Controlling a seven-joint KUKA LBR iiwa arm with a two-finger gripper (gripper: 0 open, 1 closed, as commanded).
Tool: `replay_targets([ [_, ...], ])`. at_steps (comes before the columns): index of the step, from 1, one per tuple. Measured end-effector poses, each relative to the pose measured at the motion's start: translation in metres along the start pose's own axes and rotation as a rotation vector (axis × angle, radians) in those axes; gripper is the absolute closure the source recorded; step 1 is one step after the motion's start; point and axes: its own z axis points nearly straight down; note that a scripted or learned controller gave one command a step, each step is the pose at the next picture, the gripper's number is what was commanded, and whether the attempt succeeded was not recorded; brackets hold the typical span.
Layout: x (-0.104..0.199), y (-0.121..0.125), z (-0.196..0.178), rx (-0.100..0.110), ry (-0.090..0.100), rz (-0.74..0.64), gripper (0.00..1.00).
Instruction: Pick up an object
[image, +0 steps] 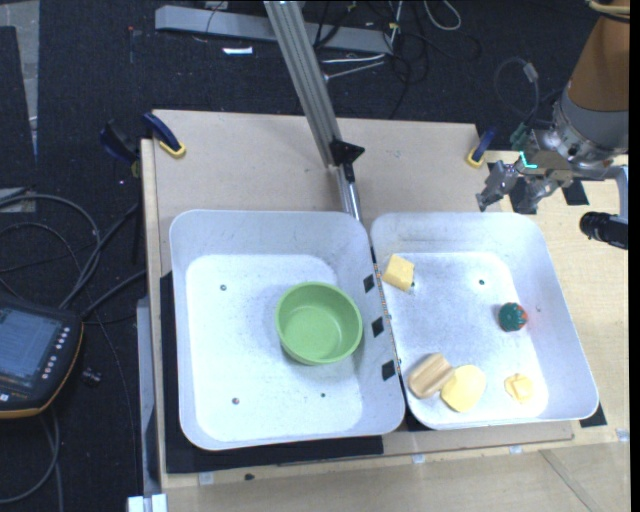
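Hand (512, 190) above right bin's (560, 300) far rim, grip state unclear. Green bowl (319, 322) in left bin (210, 300).

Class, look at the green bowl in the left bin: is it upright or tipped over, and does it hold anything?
Upright and empty. The green bowl shows its open rim facing up and a bare green inside.

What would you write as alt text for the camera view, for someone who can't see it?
A grey robot arm's gripper hangs above the far edge of the right bin, which contains a yellow block, a green ball and three yellowish pieces. The left bin contains a green bowl.
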Motion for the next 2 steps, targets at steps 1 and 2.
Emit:
replay_targets([
  [1, 0.0, 0.0, 0.0, 0.0, 0.0, 0.0, 0.0],
  [2, 0.002, -0.005, 0.044, 0.004, 0.001, 0.0, 0.0],
])
